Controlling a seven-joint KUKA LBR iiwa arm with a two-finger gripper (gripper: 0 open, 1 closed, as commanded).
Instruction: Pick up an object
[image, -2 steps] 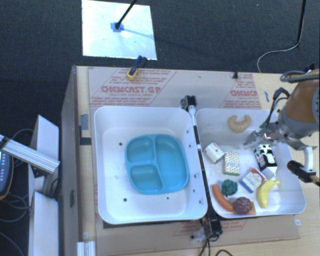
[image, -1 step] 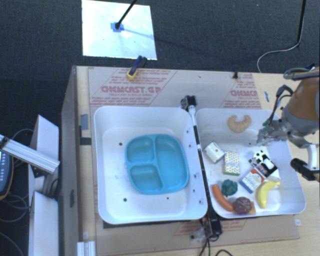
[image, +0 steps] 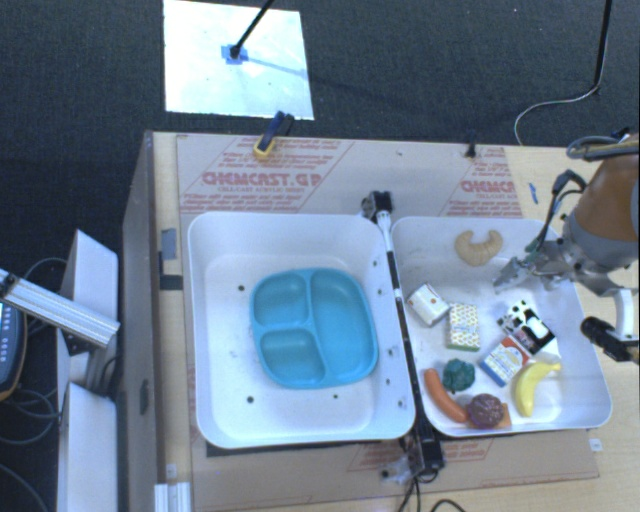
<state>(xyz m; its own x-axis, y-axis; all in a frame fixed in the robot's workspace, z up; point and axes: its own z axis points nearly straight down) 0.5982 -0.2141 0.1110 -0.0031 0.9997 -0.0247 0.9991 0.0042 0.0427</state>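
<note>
Bench (image: 300, 165) with 2 white bins | left bin (image: 215, 300): blue tray (image: 312, 328) | right bin (image: 575, 400): croissant (image: 479, 246), banana (image: 532, 385), carrot (image: 443, 395), boxes | gripper (image: 520, 268) above right bin near croissant, grip state unreadable, nothing seen held

Grey arm (image: 600, 245), orange band, black cables

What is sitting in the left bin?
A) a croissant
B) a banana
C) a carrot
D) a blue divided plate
D: the blue divided plate lies alone in the left bin, while the banana, croissant and carrot all lie in the right bin.
</note>
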